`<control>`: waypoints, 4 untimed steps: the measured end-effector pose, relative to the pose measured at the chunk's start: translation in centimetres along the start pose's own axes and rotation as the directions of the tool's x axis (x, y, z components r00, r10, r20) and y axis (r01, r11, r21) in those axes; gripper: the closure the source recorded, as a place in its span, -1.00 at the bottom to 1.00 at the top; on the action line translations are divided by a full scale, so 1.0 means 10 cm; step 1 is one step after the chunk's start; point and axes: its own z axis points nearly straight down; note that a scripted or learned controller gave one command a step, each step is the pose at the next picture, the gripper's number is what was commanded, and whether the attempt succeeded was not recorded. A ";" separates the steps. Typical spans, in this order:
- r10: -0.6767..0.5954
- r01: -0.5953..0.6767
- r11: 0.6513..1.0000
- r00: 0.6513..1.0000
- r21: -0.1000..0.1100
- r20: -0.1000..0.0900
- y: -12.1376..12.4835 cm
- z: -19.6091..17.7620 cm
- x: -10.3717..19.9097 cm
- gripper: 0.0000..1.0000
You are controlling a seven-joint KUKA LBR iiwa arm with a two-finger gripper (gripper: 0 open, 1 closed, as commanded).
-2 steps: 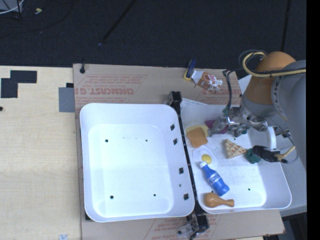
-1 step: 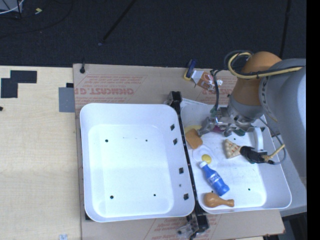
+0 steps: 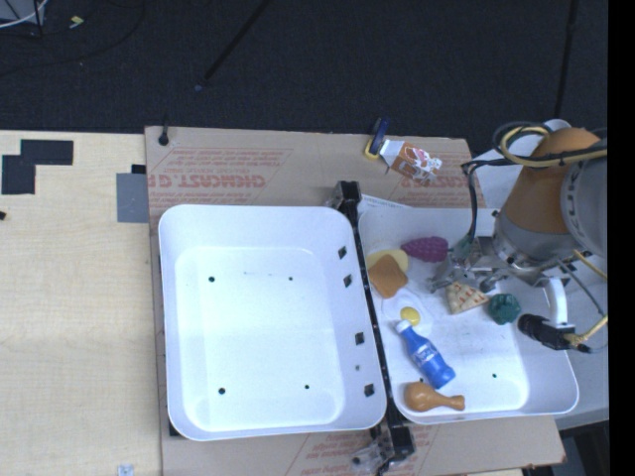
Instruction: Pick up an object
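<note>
My gripper [image 3: 462, 274] hangs low over the middle of the right bin [image 3: 549, 401], reaching in from the right. Just below it lies a tan wedge-shaped piece [image 3: 464, 298], touching or nearly touching the gripper. A dark green lump [image 3: 504, 308] sits to the right of the wedge. A purple object [image 3: 428, 248] lies up and left of the gripper. An orange-brown piece [image 3: 387, 278] with a yellow piece [image 3: 398, 259] behind it rests by the bin's left wall. Nearer the front are a small yellow round thing [image 3: 409, 316], a blue bottle [image 3: 428, 356] and a tan drumstick shape [image 3: 434, 398].
The left bin [image 3: 198, 228] stands beside the right one, with a black divider strip [image 3: 362, 296] between them. A small packet [image 3: 412, 161] and a yellow-blue clip [image 3: 376, 142] lie on the cardboard behind the bins. The arm's orange band [image 3: 544, 181] rises at the right.
</note>
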 end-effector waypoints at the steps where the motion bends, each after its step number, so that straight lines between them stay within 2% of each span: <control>1: -0.005 0.005 1.000 1.000 0.003 -0.005 0.39 0.00 0.15 -1.00; 2: -0.001 0.001 1.000 1.000 0.002 -0.001 -0.22 0.01 -0.03 -1.00; 3: -0.009 0.009 1.000 1.000 -0.008 -0.002 0.42 -0.01 0.45 -1.00; 4: -0.006 0.006 1.000 1.000 -0.001 -0.001 0.38 -0.10 0.42 1.00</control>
